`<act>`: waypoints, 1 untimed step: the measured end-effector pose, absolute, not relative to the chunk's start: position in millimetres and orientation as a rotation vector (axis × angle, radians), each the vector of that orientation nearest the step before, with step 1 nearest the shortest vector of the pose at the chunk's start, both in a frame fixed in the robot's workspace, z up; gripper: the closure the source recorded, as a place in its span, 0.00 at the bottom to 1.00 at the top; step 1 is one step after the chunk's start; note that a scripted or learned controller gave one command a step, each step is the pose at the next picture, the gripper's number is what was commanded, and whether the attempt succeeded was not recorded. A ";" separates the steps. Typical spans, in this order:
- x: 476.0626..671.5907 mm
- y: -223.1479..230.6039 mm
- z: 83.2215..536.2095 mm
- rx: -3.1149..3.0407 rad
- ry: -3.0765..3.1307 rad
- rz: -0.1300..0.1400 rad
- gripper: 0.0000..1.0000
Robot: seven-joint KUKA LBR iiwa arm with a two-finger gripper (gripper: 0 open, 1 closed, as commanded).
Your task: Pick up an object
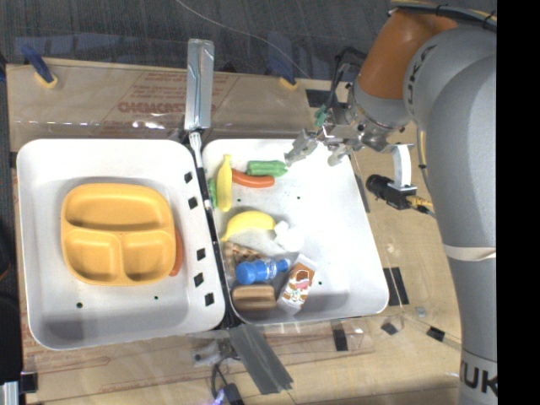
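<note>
The right bin (337, 226) holds a pile along its left side: a carrot (253, 179) with a green top (267, 168), a slim yellow piece (224, 181), a yellow banana-like fruit (249, 224), a blue bottle (257, 271), a brown block (253, 296) and a small printed carton (297, 287). My gripper (317, 152) hangs over the bin's far edge, just right of the carrot's green top. It is open, with nothing between its fingers (297, 151).
The left bin (51, 310) carries a yellow divided plate (118, 230). A metal bar (199, 83) stands at the divider between the bins. The arm's orange band (396, 45) looms at the upper right. Bare bin floor lies right of the pile.
</note>
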State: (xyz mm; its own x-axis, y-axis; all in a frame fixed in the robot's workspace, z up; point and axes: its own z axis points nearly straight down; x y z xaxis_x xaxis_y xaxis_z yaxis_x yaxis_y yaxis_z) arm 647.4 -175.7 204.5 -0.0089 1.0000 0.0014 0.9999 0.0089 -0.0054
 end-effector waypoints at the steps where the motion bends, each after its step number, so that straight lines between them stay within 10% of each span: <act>1: 630.5 -115.3 98.0 -2.271 -2.153 0.012 0.00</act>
